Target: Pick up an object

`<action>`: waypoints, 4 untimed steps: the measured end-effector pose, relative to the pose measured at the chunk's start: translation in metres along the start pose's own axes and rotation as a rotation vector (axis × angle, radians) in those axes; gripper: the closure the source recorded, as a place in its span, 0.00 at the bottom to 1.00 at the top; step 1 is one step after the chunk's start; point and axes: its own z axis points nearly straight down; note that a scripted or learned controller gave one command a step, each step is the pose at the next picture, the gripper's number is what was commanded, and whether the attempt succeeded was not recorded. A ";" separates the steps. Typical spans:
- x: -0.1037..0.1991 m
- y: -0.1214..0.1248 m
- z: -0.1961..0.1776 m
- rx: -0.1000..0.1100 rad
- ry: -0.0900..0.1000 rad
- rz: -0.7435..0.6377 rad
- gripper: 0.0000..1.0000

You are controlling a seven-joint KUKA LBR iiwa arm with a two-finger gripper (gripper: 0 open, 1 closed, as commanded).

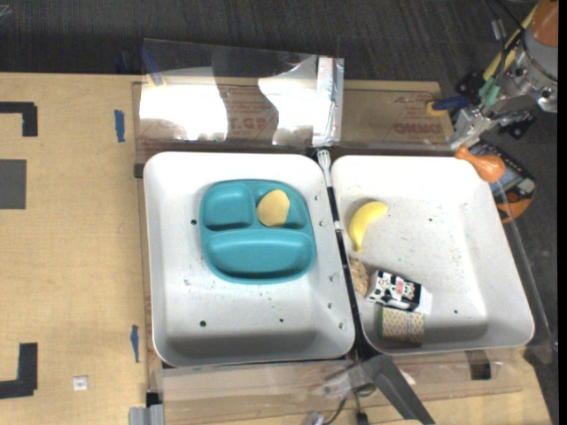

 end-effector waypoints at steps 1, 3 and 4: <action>0.001 -0.001 0.005 0.009 0.004 0.000 0.00; -0.009 -0.002 0.211 0.018 0.007 0.188 0.00; -0.027 -0.006 0.249 0.007 0.004 0.249 0.00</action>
